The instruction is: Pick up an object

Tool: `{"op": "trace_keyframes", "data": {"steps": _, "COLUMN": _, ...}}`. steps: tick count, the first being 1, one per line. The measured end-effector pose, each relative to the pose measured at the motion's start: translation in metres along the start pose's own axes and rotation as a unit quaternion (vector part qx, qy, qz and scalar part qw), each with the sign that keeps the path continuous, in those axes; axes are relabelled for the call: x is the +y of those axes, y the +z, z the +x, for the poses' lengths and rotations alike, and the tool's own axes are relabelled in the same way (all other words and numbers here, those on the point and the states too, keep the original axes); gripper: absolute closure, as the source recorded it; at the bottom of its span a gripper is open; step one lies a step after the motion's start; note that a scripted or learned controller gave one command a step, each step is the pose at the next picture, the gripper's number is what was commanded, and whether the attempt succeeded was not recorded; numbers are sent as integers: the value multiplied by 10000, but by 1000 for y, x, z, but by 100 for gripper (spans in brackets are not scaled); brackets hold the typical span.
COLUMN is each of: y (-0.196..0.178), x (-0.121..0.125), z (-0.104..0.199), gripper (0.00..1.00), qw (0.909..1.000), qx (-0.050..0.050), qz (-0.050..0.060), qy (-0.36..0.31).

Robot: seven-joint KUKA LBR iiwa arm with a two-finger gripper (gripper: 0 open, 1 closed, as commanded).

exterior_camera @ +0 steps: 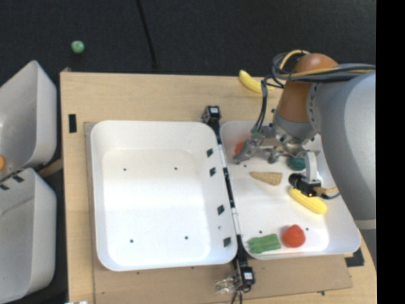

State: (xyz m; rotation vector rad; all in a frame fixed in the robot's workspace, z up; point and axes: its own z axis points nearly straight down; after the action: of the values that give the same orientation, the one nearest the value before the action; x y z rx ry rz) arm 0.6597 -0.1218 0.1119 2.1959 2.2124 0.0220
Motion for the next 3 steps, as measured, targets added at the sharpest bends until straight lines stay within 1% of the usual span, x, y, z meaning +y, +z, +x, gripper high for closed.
{"op": "trace_keyframes", "data": {"steps": 1, "y": 0, "x": 22, "z": 15, "gripper": 0, "qw": 10000, "qx": 2, "qz": 19, "qy": 16}}
{"op": "trace_keyframes", "data": {"steps": 2, "y": -15, "x": 25, "z": 14, "gripper": 100, "qw": 10000, "qx": -14, "qz": -23, "qy": -8}}
{"op": "trace_keyframes", "data": {"steps": 3, "y": -31, "x": 14, "z": 31, "gripper": 100, "qw": 10000, "qx": -2, "qz": 37, "qy": 27}}
